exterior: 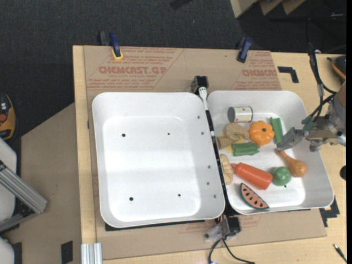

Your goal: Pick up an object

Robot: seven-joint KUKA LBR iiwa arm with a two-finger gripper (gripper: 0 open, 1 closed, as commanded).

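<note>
Two white bins are seen side by side on a bench w/ brown paper under them. The left bin [151, 158] is on the left; the right bin [316, 188] holds all the objects. Near its top a small can [240, 114] is laid on its side. Below it a tan lump [235, 131] is found, w/ an orange pumpkin [261, 133] just beside it and a green pepper [275, 128] to the pumpkin's right. A green pod [245, 149] lies below the pumpkin, then a red-orange carrot [254, 174], a small green ball [281, 175] beside it, and a watermelon slice [253, 197] near the front edge. An orange gourd [291, 164] lies approx. under the gripper [290, 139], which is reached in from the right over the bin's right part. Whether the pincer is released or clenched can't be told; nothing is seen between it.
</note>
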